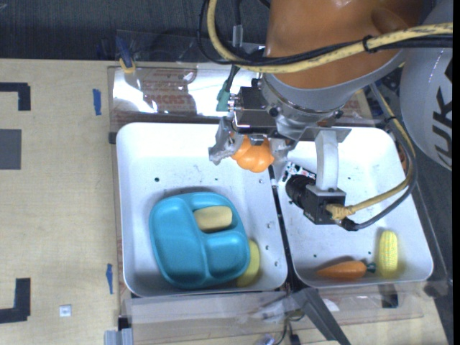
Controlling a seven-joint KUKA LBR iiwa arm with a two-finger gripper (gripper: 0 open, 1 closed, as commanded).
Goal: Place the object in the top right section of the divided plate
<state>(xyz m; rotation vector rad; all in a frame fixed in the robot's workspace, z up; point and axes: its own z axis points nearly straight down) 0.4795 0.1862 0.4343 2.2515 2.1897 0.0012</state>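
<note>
Fingers (231, 141) of the gripper (251, 148) look clenched on the small orange object (253, 157), hanging over the left bin (136, 192), above the blue divided plate (195, 237). You can judge it a light, smooth, rounded toy, likely slippery, so grip it across its widest middle.

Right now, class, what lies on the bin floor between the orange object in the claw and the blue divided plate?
Camera view: bare white bin floor separates orange object from plate.
</note>
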